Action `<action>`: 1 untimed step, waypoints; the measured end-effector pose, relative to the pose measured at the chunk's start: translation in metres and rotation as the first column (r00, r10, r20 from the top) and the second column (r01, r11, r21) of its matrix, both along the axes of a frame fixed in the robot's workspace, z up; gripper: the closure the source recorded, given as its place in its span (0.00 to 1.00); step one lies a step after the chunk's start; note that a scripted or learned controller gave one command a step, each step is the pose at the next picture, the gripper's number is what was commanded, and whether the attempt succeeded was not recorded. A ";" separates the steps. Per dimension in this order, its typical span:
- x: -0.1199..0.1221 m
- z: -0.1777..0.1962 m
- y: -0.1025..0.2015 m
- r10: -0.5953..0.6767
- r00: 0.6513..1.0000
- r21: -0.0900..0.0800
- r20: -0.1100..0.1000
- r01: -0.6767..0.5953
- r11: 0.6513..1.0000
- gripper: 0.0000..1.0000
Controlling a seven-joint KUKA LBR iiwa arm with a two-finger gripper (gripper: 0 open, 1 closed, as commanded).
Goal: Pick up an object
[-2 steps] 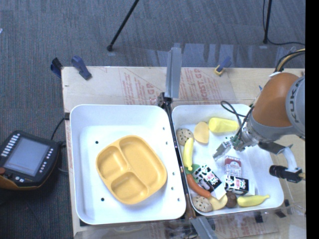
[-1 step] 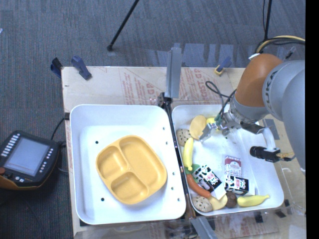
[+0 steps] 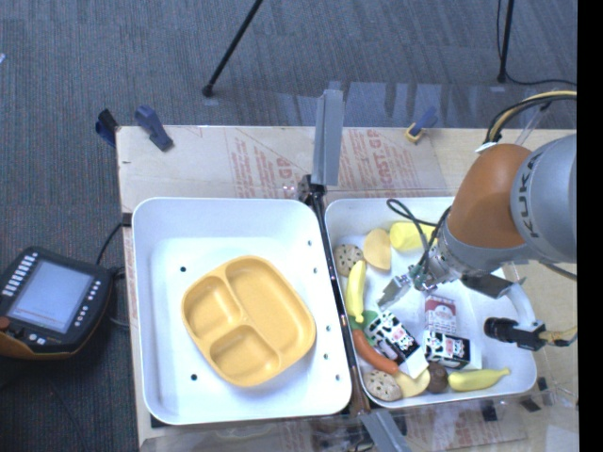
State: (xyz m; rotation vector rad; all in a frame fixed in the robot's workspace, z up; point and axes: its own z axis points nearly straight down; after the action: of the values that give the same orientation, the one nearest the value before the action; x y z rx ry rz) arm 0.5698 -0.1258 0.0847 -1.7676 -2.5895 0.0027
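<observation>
A pale wooden bench [image 3: 236,163] printed with red lettering is seen. Two shallow white plastic bins [image 3: 151,252] [image 3: 523,361] are set on it side by side.

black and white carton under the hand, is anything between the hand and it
Nothing visible stands between them. The hand hangs over the right bin, above and a little left of the black and white carton. A green banana lies close on the carton's left and a carrot against its lower edge, which could crowd a grasp.

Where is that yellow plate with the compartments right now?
The yellow divided plate lies in the left white bin in the camera view, roughly at its middle, across the divider from the right bin of toy food.
</observation>
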 end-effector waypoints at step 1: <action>0.054 0.000 0.009 -0.197 0.980 -0.002 0.002 0.197 0.980 0.00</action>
State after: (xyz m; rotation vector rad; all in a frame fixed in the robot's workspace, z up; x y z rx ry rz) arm 0.6241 -0.1170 0.0851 -2.0168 -2.4035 0.0029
